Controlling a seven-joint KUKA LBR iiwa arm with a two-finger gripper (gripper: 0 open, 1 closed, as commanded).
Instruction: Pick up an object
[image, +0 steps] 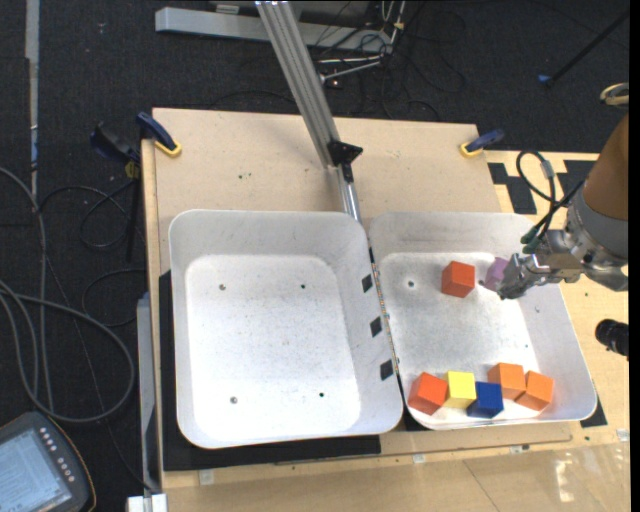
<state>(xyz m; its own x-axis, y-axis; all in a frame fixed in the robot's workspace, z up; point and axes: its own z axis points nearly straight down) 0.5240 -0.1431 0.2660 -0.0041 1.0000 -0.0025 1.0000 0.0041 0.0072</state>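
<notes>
1. Camera view looks down on a tan table (260, 160) with two white bins side by side.
2. The grey arm (610, 200) comes in from the right, and its claw (512, 283) is low inside the right bin (560, 330), near that bin's far right part.
3. A small purple block (496, 269) sits right at the claw tip, touching it or just beside it. I cannot tell if the claw is wide, narrow, or holding the block, since the tip is dark and small.
4. An orange-red block (459, 279) lies just to the left of the claw and the purple block, a little apart from them.
5. Well in front of the claw, along the near edge of the right bin, five blocks are bunched in a row: an orange-red one (430, 392), a yellow one (461, 386), a blue one (487, 399), and two orange ones (509, 378) (538, 389).
6. The left bin (200, 300) is far to the left of the claw.
7. A grey metal pole (305, 85) slants across the table behind the bins, far from the claw.
8. Blue and yellow clamps (158, 133) (482, 142) grip the table's far corners.
</notes>
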